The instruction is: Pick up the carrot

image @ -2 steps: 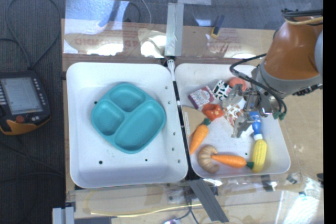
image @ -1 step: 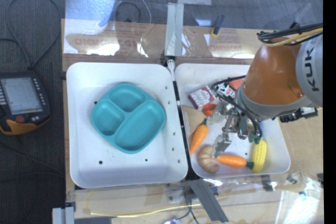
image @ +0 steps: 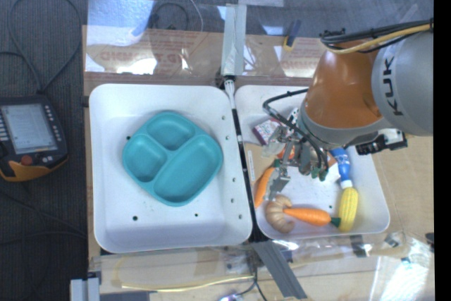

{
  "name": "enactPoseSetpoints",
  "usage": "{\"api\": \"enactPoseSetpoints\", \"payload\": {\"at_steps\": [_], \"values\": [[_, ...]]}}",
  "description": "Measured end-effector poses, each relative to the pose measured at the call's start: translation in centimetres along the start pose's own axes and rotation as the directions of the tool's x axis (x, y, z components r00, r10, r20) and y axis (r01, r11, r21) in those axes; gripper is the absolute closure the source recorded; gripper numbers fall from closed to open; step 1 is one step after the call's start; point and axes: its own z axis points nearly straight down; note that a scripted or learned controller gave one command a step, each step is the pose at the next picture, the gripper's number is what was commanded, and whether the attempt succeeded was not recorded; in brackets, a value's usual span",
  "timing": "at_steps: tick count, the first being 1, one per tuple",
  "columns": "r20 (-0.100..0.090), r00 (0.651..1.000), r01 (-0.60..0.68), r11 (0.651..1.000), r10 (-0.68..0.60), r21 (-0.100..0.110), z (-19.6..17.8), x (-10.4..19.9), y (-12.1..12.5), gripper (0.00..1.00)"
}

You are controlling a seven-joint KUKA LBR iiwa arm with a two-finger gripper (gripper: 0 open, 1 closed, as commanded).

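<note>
The right bin [image: 380, 222] is crowded, the gripper [image: 299, 160] low over its middle, well inside the walls; whether it grips anything I cannot tell; the carrot [image: 308, 215] lies just below it, by the front wall, beside the corn [image: 347, 206].

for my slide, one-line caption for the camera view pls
KUKA arm's gripper hovers over the right bin near two carrots; teal plate sits in the left bin.
</note>
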Motion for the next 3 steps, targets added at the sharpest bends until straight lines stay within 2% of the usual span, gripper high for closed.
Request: {"api": "enactPoseSetpoints", "payload": {"at_steps": [1,2,3], "values": [[0.000,0.990,-0.139,0.990,0.139,0.001,0.0,1.7,2.1,0.00],[0.000,0.990,-0.140,0.990,0.140,0.002,0.0,1.7,2.1,0.00],[-0.002,0.923,-0.385,0.923,0.385,0.003,4.4,-1.3,-6.5,0.00]]}}
